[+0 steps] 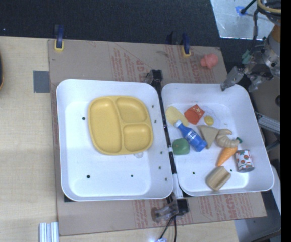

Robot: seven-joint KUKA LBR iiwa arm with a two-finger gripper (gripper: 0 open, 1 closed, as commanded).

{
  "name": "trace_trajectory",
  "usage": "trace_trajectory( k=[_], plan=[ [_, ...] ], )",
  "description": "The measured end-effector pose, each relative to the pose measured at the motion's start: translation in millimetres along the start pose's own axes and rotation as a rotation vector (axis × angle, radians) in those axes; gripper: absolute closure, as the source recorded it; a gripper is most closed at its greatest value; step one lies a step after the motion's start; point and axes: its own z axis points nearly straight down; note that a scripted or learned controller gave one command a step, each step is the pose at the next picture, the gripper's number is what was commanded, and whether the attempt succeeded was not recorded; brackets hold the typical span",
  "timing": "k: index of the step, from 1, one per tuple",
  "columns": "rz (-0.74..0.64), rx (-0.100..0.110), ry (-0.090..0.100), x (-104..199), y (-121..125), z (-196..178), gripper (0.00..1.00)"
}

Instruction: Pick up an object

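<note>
Glossy yellow three-compartment plate point(120, 124) beside small toys.

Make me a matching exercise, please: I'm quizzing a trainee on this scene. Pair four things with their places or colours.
Things:
1. divided plate
2. bottle
3. toy carrot
4. pink object

Descriptions:
A. orange, in the right bin
B. outside both bins, on the cardboard
C. yellow, in the left bin
D. blue, in the right bin

Pairs: 1-C, 2-D, 3-A, 4-B
</note>
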Motion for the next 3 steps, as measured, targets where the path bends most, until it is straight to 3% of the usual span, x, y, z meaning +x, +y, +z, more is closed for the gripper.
trace_trajectory(
  k=[1,2,3],
  plan=[
    [0.001,0.01,0.003,-5.8,-32.5,171.6,0.0],
    [0.005,0.007,0.002,-29.6,-112.8,163.9,0.0],
    [-0.002,-0.003,0.0,-21.4,-86.8,163.0,0.0]
  ],
)
